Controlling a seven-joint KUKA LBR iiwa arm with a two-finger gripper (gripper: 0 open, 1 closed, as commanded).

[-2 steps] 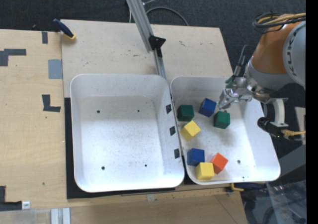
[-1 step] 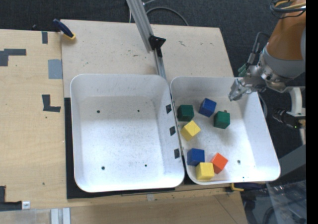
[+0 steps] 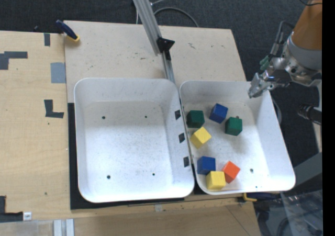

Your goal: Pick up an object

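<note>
We are seeing the metal pincer (image 3: pixel 255 89) hovering over the right shallow white bin's (image 3: pixel 276 141) far rim, its grip state being impossible to tell.

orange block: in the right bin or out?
In. The orange block lies on the floor of the right bin, near its front edge, beside a yellow block.

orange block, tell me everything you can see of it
The orange block is a small cube, matte and solid-coloured, lying in the right bin near its front edge. It sits turned, one corner towards the camera. A yellow block touches it on its left, and a blue block lies just beyond that. The gripper is far off, at the bin's back rim.
</note>
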